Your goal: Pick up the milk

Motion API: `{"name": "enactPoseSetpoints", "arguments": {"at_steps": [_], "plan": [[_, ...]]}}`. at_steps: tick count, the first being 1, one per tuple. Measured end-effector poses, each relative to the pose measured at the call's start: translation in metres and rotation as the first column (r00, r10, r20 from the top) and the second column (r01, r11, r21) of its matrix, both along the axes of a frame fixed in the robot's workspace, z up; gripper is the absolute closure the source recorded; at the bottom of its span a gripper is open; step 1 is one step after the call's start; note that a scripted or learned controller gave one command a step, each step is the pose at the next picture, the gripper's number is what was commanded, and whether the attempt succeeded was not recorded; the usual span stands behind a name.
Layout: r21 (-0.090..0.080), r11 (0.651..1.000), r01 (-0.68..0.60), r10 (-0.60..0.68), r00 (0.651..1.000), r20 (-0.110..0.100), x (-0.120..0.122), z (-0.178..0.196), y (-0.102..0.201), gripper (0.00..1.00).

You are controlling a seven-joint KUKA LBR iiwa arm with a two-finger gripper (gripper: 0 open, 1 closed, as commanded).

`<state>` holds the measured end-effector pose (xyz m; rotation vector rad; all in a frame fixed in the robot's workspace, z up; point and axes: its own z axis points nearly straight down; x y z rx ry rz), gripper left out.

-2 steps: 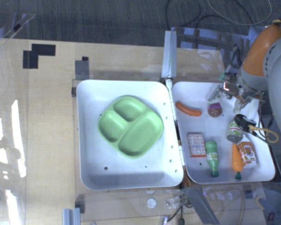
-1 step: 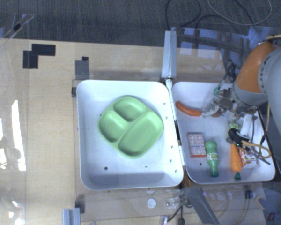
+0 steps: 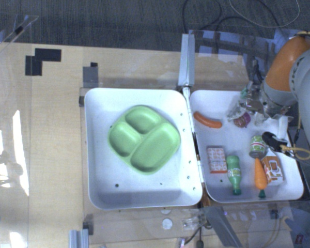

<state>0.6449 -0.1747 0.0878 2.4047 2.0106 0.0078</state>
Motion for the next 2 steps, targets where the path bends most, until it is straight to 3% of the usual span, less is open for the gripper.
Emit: {"name": "enactPoseSetpoints", "arguments": {"at_steps": [1,2], "plan": [[-0.002,1.0,-0.008,0.008,1.0,0.007,0.003,0.013,0.002,1.0],[0.002,0.994,0.11,-0.11,0.994,-0.001,-0.049,0.105,0.052,1.0]]}}
